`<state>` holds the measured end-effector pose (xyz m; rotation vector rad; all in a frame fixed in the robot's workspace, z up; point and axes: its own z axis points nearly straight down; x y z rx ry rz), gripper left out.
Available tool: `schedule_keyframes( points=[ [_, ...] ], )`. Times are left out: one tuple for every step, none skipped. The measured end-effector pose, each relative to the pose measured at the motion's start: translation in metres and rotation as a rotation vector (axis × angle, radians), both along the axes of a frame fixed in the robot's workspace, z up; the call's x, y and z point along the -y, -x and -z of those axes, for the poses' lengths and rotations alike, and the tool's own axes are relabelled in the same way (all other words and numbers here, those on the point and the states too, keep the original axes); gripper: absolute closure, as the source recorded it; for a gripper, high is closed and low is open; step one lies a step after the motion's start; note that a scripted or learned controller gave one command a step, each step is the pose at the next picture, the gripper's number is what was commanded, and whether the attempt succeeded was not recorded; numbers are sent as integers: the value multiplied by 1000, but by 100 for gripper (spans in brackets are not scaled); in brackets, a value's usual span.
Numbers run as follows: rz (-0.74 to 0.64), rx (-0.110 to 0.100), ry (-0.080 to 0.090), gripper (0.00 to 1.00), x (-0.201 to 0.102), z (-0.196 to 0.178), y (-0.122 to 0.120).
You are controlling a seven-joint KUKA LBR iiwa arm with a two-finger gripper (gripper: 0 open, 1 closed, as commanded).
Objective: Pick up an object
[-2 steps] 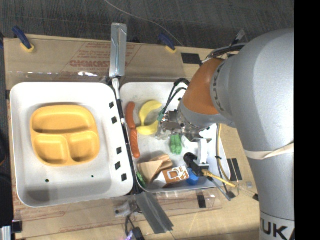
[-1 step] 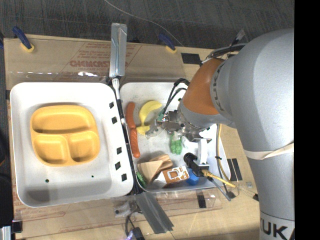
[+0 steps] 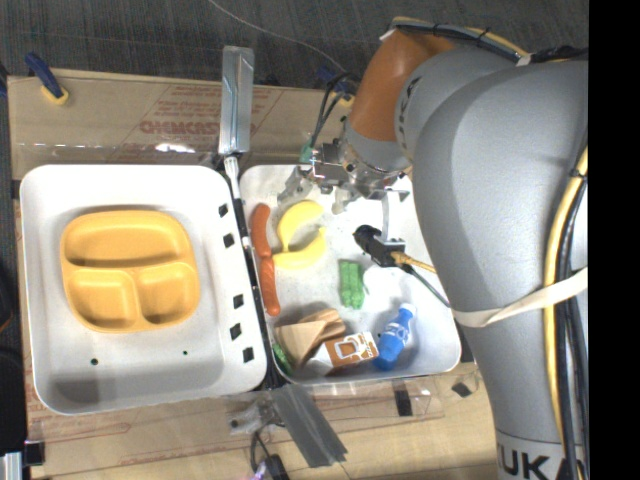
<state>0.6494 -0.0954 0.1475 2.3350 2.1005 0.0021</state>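
Yellow catches the eye first: a banana (image 3: 299,236) lies curled in the far part of the right bin (image 3: 432,353), directly under the wrist of the arm (image 3: 480,198). The end effector (image 3: 335,180) hangs at the bin's far edge, just above and slightly right of the banana, close enough that it may be touching it; I cannot tell whether it is open or closed, as the wrist and cables hide that part. Nothing shows as gripped.

Of everything in the bin the banana is nearest the end effector. It lies just toward the near side of the bench from it, and its curve runs roughly along the bin's length, bending toward the orange sausage (image 3: 264,258) that lies along the left wall. I judge a short drop and a small shift toward the near side would put the tool over the banana's middle, with the grip set across the curve.

Farther off lie a green block (image 3: 351,285), a blue bottle (image 3: 395,337) and a brown carton (image 3: 312,336) at the near end. The left bin (image 3: 40,268) holds a yellow tray (image 3: 128,268).
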Motion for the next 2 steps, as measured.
schedule_keyframes(
  points=[
    [-92,-6,-1,0,5,57,9],
    [-100,-9,-1,100,3,46,9]
  ],
)
